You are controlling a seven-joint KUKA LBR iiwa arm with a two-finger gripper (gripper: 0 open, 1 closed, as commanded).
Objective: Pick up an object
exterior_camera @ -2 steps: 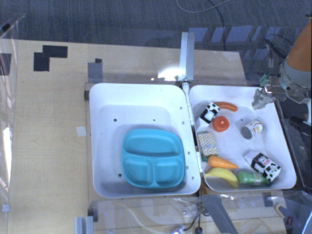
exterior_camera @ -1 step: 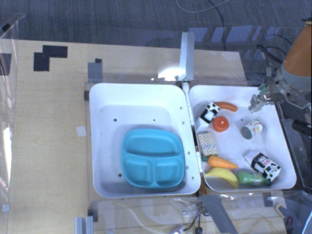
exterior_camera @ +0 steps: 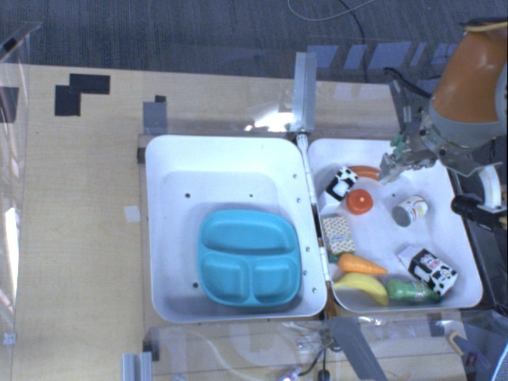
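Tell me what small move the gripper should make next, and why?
Probably a short descent: the gripper hovers at the right bin's far edge, right beside the orange sausage-shaped toy, and nothing shows between its fingers.

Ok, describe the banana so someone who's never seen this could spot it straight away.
Look in the right-hand white bin, along its near edge. The banana lies there, just below the orange carrot and left of a green item. It is the one plain yellow curved piece.

Even overhead light is filling the room, brightening both bins (exterior_camera: 238, 153). Glare is flashing off the metal divider (exterior_camera: 274, 122) left of the gripper (exterior_camera: 394, 165). Shadows are lying soft; the arm (exterior_camera: 475, 86) is blurring slightly.
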